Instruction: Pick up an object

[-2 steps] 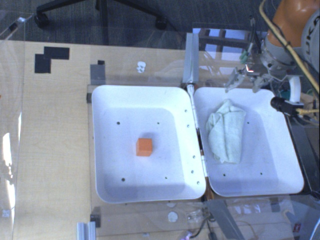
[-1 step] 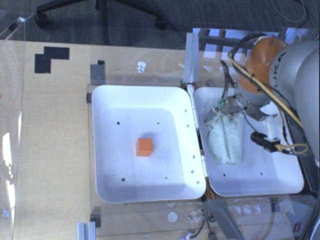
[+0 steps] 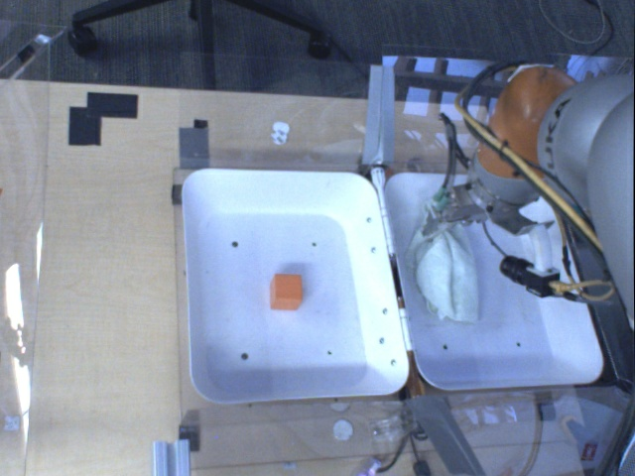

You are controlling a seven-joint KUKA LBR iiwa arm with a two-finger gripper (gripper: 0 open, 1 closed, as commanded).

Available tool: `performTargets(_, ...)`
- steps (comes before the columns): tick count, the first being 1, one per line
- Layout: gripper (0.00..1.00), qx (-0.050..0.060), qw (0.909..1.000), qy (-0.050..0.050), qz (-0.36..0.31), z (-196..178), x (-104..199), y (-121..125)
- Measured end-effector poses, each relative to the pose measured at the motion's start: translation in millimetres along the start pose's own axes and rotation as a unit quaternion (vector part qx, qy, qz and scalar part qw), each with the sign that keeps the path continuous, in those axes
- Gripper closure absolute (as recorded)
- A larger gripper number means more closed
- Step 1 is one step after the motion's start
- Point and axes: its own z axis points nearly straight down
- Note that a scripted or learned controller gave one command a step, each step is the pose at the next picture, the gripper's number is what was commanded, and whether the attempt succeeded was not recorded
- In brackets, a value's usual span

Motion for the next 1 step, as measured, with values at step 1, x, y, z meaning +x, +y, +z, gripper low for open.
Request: performTargets(1, 1.00, 0.005, 0.9922, 0.000, 0.125, -86.8, 34.1, 48.0)
